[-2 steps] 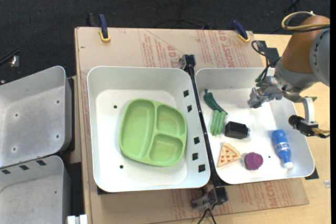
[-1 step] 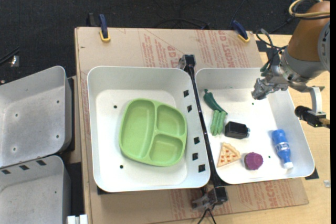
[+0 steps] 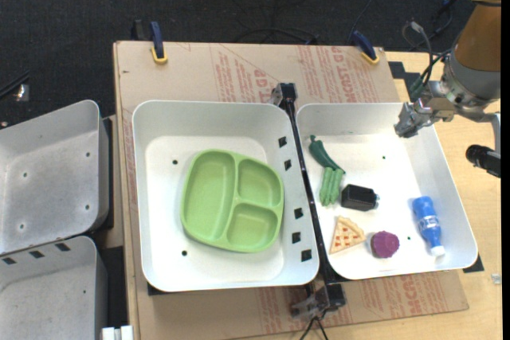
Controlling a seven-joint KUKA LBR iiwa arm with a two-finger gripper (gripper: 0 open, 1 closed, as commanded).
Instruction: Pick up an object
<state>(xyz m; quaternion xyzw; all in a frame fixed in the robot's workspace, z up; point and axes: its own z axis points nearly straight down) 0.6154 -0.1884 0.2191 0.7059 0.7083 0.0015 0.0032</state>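
The right bin [image 3: 362,123] holds a green pea pod toy [image 3: 328,172], a small black block [image 3: 358,197], a pizza slice toy [image 3: 346,236], a purple round piece [image 3: 385,244] and a blue bottle [image 3: 427,224]. My gripper [image 3: 410,122] hangs over the bin's far right corner, well away from all of these. It is small and dark in the view, and nothing shows between its fingers.
The left bin [image 3: 159,139] carries a green divided plate [image 3: 233,201]. A black clamp strip [image 3: 299,171] runs between the two bins. Spare white bins [image 3: 48,171] lie off the bench at the left. Cables trail by the arm at the right.
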